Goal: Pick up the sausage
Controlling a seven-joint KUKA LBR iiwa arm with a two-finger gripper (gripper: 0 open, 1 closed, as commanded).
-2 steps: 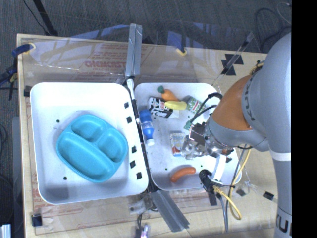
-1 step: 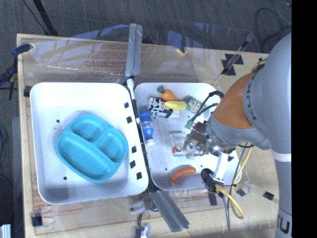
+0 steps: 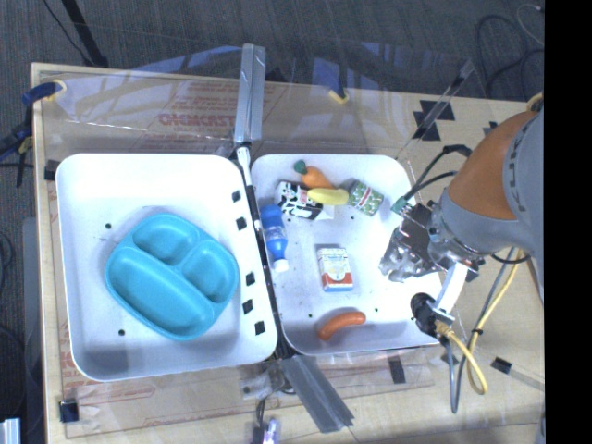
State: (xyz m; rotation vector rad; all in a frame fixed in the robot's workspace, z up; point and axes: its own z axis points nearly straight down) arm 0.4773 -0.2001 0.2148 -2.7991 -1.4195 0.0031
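The sausage (image 3: pixel 341 323) is an orange-red curved piece lying on the floor of the right bin (image 3: pixel 388 169), near its front edge. My gripper (image 3: pixel 398 265) hangs over the right side of that bin, up and to the right of the sausage and apart from it. The metal fingers point down toward the bin floor, with nothing visible between them.
The right bin also holds a small carton (image 3: pixel 335 269), a blue bottle (image 3: pixel 272 234) by the left wall, and a carrot (image 3: pixel 314 176), banana (image 3: pixel 327 195), green can (image 3: pixel 365 197) and black-and-white box (image 3: pixel 298 201) at the back. A blue divided plate (image 3: pixel 173 274) lies in the left bin (image 3: pixel 83 183).
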